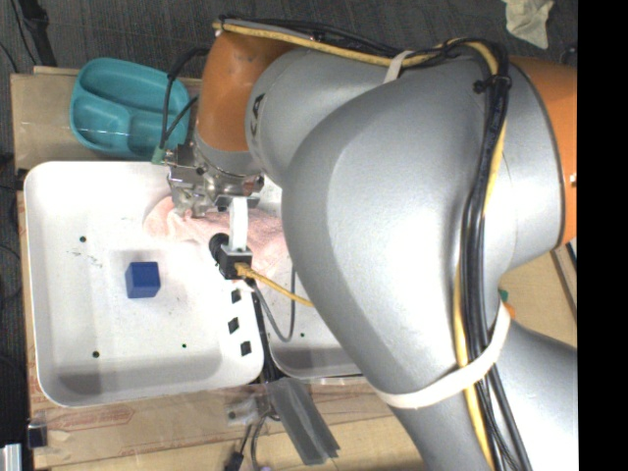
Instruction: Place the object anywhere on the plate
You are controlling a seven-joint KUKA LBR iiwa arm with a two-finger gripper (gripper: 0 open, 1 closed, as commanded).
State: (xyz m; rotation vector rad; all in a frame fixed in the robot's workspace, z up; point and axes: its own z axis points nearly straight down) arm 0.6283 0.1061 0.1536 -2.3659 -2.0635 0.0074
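One blue cube (143, 279) sits on the floor of the left bin (49, 263), apart from the pincer (208, 196), which hangs over a pinkish plate (167, 219) near the bin's far right side. From the pincer, the cube lies toward the bin's near left, nothing between. Cannot tell the pincer's state; wrist hides it.

The arm (392, 194) has a smooth grey shell with a soft shine. The left bin (59, 292) looks like white plastic, slightly glossy. The blue cube (143, 279) is matt. The teal container (118, 106) seems smooth plastic. The bench (25, 106) looks like bare wood.
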